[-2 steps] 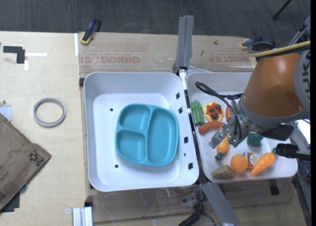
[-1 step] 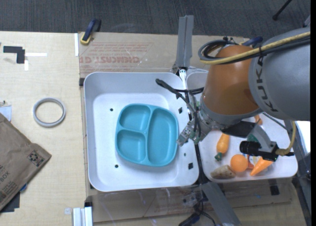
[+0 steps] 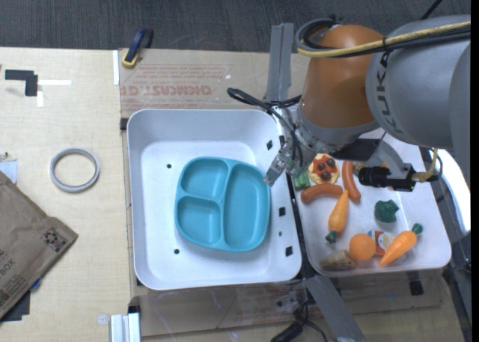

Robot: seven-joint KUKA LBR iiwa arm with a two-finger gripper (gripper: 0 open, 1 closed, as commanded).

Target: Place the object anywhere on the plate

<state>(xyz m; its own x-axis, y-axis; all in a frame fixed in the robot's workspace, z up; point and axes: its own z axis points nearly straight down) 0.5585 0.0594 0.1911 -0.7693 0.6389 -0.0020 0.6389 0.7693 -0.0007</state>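
Observation:
A light blue plate with three compartments lies in the left white bin; nothing rests on it. My gripper hangs low over the bin's right wall, just past the plate's upper right rim, under the orange-banded wrist. I cannot make out whether it holds anything. The right bin holds several toy foods: a pizza slice, two sausages, two carrots, an orange and a broccoli floret. A small green piece lies right beside the gripper.
The arm's bulk covers the right bin's far side. On the bench to the left lie a tape ring and a brown cardboard box. A blue-and-yellow tool sits behind the left bin.

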